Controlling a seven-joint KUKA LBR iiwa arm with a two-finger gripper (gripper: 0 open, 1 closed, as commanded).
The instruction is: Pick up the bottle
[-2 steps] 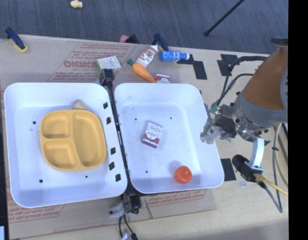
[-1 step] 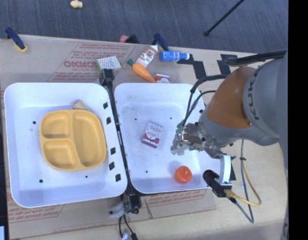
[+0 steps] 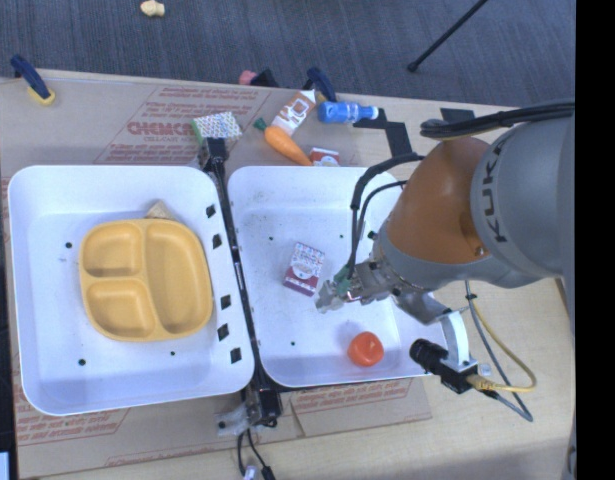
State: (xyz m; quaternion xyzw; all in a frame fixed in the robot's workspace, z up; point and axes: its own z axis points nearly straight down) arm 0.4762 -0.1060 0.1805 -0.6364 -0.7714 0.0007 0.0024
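Two bottles lie on the cardboard behind the right bin (image 3: 249, 268): a blue one (image 3: 347, 113) and a white one with an orange label (image 3: 295, 111). My gripper (image 3: 333, 294) hangs low inside the right bin, right of a small red and white packet (image 3: 304, 268) and up-left of an orange ball (image 3: 365, 349). The gripper is far from both bottles. The grey and orange arm hides the bin's right part.
The left bin (image 3: 27, 268) holds a yellow divided plate (image 3: 145, 278). A carrot (image 3: 285, 145), a small red box (image 3: 325, 156) and a patterned packet (image 3: 217, 126) lie on the cardboard behind the bins. Cables trail at the arm's lower right.
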